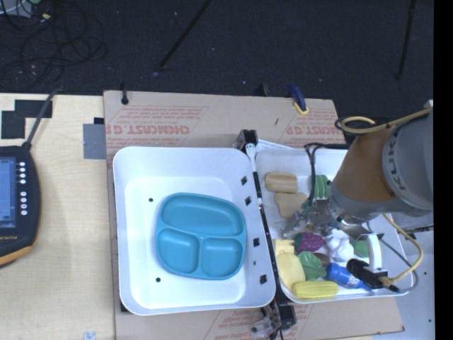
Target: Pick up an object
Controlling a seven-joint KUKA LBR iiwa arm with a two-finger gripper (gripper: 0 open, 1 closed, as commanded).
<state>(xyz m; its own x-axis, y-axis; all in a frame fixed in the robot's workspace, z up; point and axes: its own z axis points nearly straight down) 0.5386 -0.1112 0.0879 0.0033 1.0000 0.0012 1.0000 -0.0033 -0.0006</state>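
My gripper [303, 223] reaches down into the right bin [290, 163], near its middle. Under the grey arm and its orange band, the gripper hangs just above a purple object [309, 244] and beside a tan block [287, 204]. A second tan piece [281, 183] lies farther back. Along the bin's front lie a yellow piece [288, 266], a green piece [311, 264], a yellow corn-like item [315, 289], a blue object [341, 275] and a white item [340, 245]. Whether anything is held is hidden from this angle.
The left bin [134, 190] holds a blue divided plate [201, 234]. A green item [322, 188] stands by the arm's wrist. Cables loop around the arm at the right. A handheld pendant [14, 200] rests on the bench at far left.
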